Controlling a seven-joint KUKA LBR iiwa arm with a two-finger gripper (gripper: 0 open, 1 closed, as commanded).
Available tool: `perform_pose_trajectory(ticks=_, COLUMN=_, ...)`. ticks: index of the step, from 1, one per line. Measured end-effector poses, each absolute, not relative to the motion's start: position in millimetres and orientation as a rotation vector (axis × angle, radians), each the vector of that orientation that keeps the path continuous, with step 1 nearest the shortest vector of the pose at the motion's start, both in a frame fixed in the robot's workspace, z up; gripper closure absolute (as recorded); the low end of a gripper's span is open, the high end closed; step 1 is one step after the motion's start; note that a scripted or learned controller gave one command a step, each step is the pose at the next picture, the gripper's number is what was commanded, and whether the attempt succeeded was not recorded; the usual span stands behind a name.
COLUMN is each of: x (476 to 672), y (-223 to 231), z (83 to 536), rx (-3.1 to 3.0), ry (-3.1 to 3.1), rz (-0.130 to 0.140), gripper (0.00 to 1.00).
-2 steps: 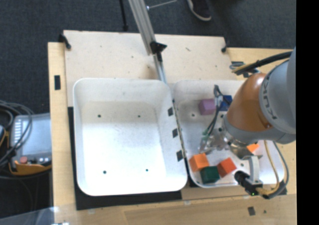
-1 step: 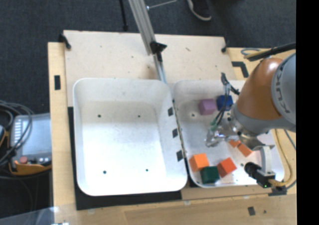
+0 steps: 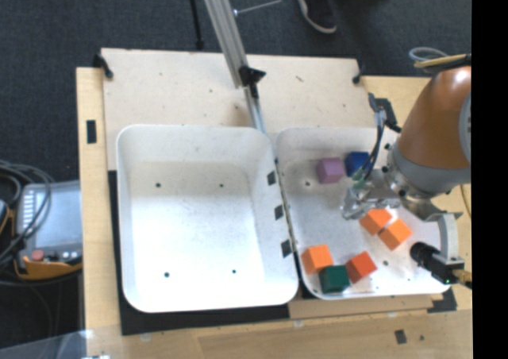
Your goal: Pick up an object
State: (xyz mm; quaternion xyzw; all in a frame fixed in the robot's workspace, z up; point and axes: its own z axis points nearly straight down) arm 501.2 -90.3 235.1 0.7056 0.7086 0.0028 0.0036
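Orange block (image 3: pixel 375 221) lay in the right bin (image 3: pixel 295 160), directly beneath the claw (image 3: pixel 359 205), with a second orange block (image 3: pixel 395 233) touching it on the lower right. Whether the claw was clenched or released could not be told, since the wrist hid it from above, and nothing could be seen gripped in it. The arm (image 3: pixel 435 137) reached in from the right, its orange band above the grey wrist. Farther back in the same bin sat a purple block (image 3: pixel 330 169) and just beside it a blue block (image 3: pixel 357 163). Near the front wall lay another orange cube (image 3: pixel 318 257), a green block (image 3: pixel 334 279) touching it, and a red-orange block (image 3: pixel 361 266) just right of the green one. The left bin (image 3: pixel 198 218) stood alongside on the tabletop (image 3: pixel 175 87).
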Motion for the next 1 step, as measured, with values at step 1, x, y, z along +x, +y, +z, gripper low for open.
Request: perform_pose_trajectory(ticks=1, x=502.7, y=-90.8, z=265.1, rx=2.212, ry=2.225, rz=0.005, gripper=1.00)
